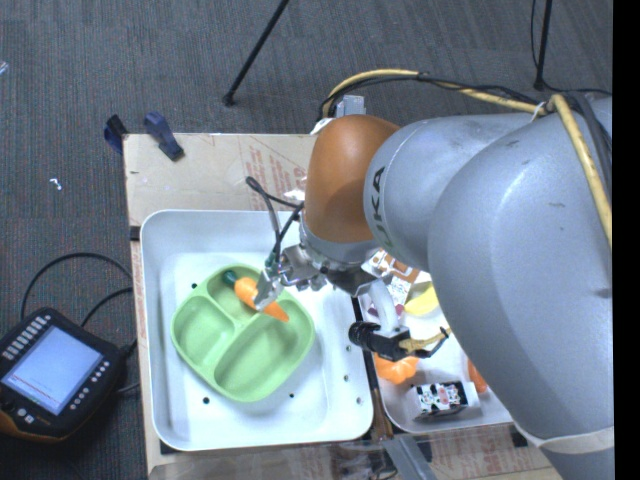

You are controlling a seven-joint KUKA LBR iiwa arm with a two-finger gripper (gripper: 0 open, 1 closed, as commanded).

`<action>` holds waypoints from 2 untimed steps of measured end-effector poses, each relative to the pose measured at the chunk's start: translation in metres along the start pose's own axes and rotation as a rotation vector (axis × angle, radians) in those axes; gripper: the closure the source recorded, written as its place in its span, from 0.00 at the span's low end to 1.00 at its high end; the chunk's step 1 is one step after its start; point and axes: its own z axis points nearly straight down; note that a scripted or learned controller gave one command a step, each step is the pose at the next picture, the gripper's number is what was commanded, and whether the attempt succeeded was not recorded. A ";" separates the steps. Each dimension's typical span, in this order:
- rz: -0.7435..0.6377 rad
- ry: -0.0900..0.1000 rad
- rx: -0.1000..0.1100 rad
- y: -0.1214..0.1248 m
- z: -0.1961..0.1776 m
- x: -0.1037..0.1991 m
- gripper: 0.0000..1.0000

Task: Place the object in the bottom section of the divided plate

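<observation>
Pincer (268,296) at the end of the big grey arm (480,238) sits low over the green divided plate (240,338), its fingers pinching an orange carrot-like object (262,301) that shows on both sides of the tips — one end toward ten o'clock, the other toward four o'clock. A small dark green bit (229,277) lies just beside the carrot's upper end, inside the plate's top section. The carrot hangs over the ridge area at the plate's one o'clock side, above the two larger sections, and whether it touches the plate surface cannot be told. The plate rests in the left white bin (160,268), a little toward the bin's centre-left. The arm's orange band (340,183) bulges at twelve o'clock from the pincer. At three o'clock from the plate, the right bin (400,420) holds a cluster of things partly hidden by the arm — an orange fruit (397,370), a black-and-white box (440,397), a yellow piece (422,300) and a printed packet (392,268). On the floor at nine o'clock lies a handheld control tablet (55,368) with its cable.
</observation>
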 end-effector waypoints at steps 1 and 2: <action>0.060 0.000 -0.004 0.024 0.046 0.016 0.00; 0.060 0.000 -0.004 0.024 0.046 0.016 0.00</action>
